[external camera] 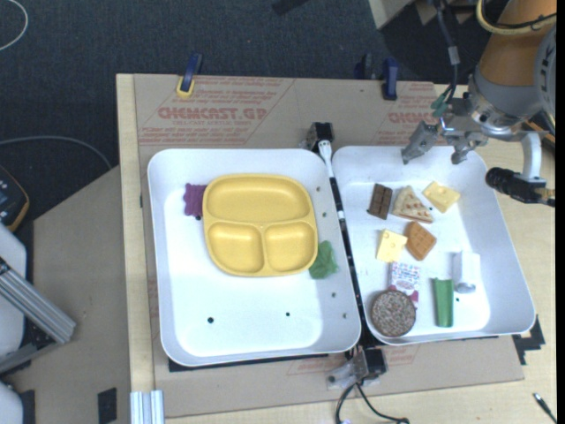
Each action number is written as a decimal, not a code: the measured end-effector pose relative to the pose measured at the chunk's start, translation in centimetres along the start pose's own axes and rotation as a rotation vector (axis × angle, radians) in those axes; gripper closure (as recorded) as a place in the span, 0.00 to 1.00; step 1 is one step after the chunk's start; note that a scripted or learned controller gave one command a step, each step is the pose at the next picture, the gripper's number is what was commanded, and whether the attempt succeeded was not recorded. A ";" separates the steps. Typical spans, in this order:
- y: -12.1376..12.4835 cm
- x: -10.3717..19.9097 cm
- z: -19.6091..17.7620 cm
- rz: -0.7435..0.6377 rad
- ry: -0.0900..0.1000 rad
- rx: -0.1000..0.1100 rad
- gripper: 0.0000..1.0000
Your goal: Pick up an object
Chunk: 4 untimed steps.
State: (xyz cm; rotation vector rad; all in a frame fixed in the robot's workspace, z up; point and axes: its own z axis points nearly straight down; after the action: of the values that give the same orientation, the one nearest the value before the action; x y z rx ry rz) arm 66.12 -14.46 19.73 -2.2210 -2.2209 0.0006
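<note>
The right bin (516, 268), in the right half of the frame, carries the loose items that could be picked: a dark brown bar (380, 200) at its upper left, a tan triangular piece (411, 205) just beside it, a pale yellow wedge (440, 195) further right, an orange-brown square (420, 240) below those, a yellow square (390, 246) to its left, a small pink-and-white packet (404, 276), a round brown speckled disc (392, 313) at the lower left corner, a green stick (442, 302) and a white-and-grey tube (460, 271) toward the lower right. The tool (439, 144) sits at the upper edge of this bin, above the wedge, with its two fingers spread apart and nothing between them; it touches none of the items. The grey arm with its orange section (516, 25) enters from the upper right corner. The left bin (168, 263) holds a yellow divided tray (260, 223) in its upper middle, with a purple piece (193, 199) touching the tray's left side and a green piece (323, 261) at its lower right corner. Both bins rest on a brown board (132, 148) on the surface.
</note>
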 end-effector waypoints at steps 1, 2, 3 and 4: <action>0.4 -0.8 5.5 0.001 0.001 0.006 0.00; 0.3 -0.7 10.8 -0.001 0.001 0.005 0.00; 0.6 -0.8 9.3 -0.002 -0.001 -0.003 1.00; 0.3 0.0 4.3 -0.002 -0.002 -0.009 1.00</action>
State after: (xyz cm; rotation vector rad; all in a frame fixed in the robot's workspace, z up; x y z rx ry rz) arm 66.41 -14.42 15.41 -2.2244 -2.2286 -0.0069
